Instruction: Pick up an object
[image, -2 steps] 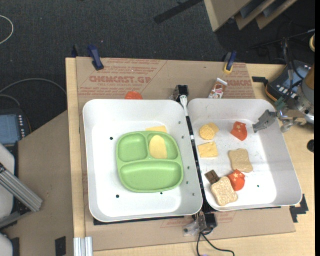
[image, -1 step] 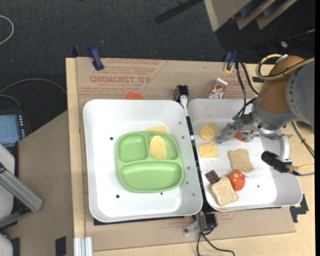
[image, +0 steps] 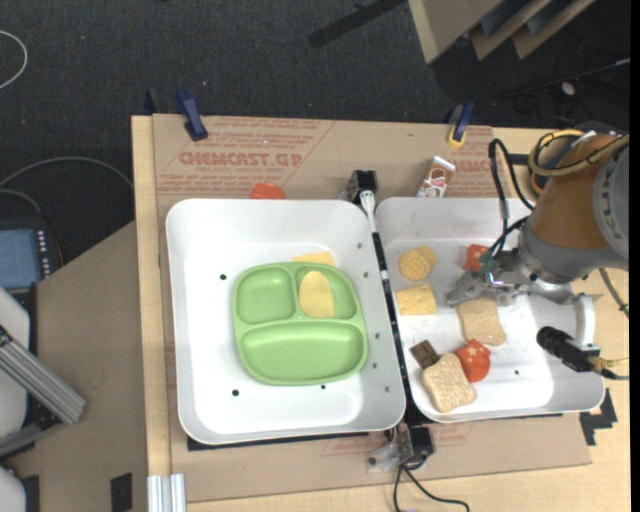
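Note:
My gripper (image: 481, 288) hangs low in the right bin (image: 530, 400), in its upper middle, on the grey arm (image: 570, 215) that reaches in from the right. A tan toast slice (image: 482, 324) lies just below it. A red piece (image: 475, 257) sits just above it. To its left lie a yellow cheese square (image: 417, 300) and a round cracker (image: 417, 263). Nearer the front edge are a red tomato piece (image: 475, 361), a bread slice (image: 447, 384) and a small brown block (image: 425, 352). Nothing shows as held.
The left bin (image: 200, 380) carries a green divided plate (image: 298, 350) with a yellow item (image: 316, 294) in its upper right compartment and a yellow slice (image: 313, 259) behind it. A small carton (image: 436, 178) and blue clamps (image: 190, 115) stand at the back of the bench.

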